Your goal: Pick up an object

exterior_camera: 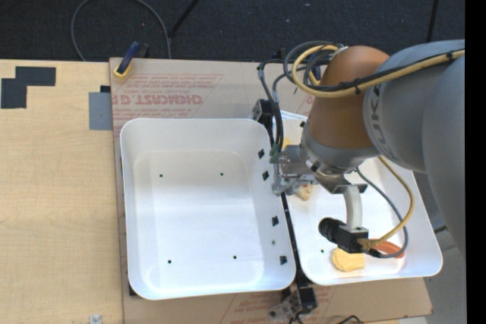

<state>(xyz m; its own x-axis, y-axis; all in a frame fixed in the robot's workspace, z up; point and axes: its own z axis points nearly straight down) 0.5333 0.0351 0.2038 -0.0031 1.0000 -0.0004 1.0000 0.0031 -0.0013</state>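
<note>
We see the gripper (292, 180) low in the right bin (313, 243), at its left wall, a pale piece (304, 192) just beside it; its grip we cannot tell. A yellow block (348, 261) lies near that bin's front rim.

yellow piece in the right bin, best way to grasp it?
Come straight down from above and pinch the yellow piece across its narrow width. It lies low and flat by the right bin's camera-side wall, with an orange thing close beside, so a side approach looks blocked.
</note>
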